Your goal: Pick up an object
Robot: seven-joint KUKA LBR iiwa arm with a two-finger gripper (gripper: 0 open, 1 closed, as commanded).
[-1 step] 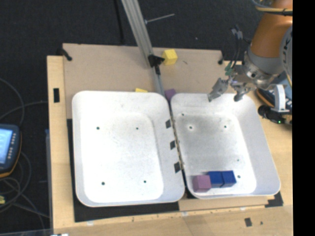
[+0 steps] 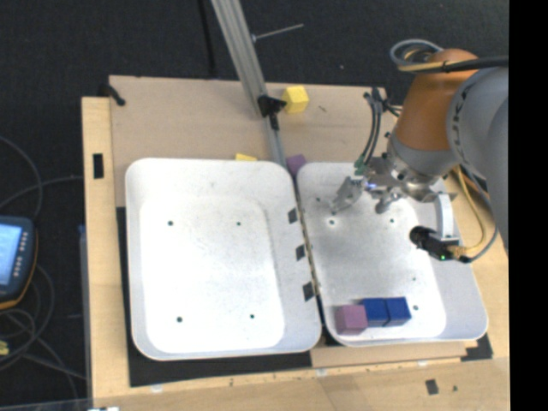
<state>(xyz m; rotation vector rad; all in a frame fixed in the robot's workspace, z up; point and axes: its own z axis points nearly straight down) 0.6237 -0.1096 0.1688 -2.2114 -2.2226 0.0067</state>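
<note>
In the right bin [image 2: 445,315], a purple block [image 2: 350,318] lies against the near rim. Two blue blocks [image 2: 385,311] sit side by side touching it on its right. My gripper [image 2: 365,196] hangs over the far part of the right bin, well away from these blocks. Its two fingers [image 2: 346,194] are spread open with nothing between them.
The left bin [image 2: 205,255] lies beside the right one. A yellow block [image 2: 296,98] rests on the bench behind the bins, beside a slanted metal post [image 2: 244,50]. A small yellow piece [image 2: 246,157] and a purple piece [image 2: 295,163] sit just past the bins' far rims.
</note>
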